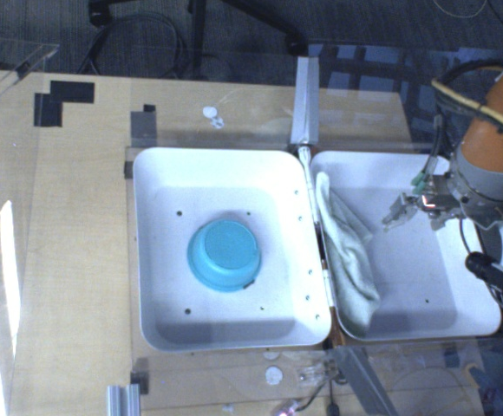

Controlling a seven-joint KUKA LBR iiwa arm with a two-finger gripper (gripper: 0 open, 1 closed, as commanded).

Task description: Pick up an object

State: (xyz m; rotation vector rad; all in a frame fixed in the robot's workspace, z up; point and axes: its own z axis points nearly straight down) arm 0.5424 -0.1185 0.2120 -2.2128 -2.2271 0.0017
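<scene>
Bins: 2 white bins are set side by side on the bench.
Bowl [225, 255]: a blue bowl is seen upside down in the left bin [160, 180]; probably stiff, light, smooth, hard to pinch except at the rim.
Cloth [347, 250]: a pale towel is draped along the right bin [468, 319] left wall; soft, limp, best taken at a raised fold.
Gripper [399, 215]: held over the right bin, near the cloth, apart from it; its state cannot be told.

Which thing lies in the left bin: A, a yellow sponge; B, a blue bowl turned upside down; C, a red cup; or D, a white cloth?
B: the blue bowl sits bottom-up in the left bin, while the white cloth lies in the right bin.
</scene>
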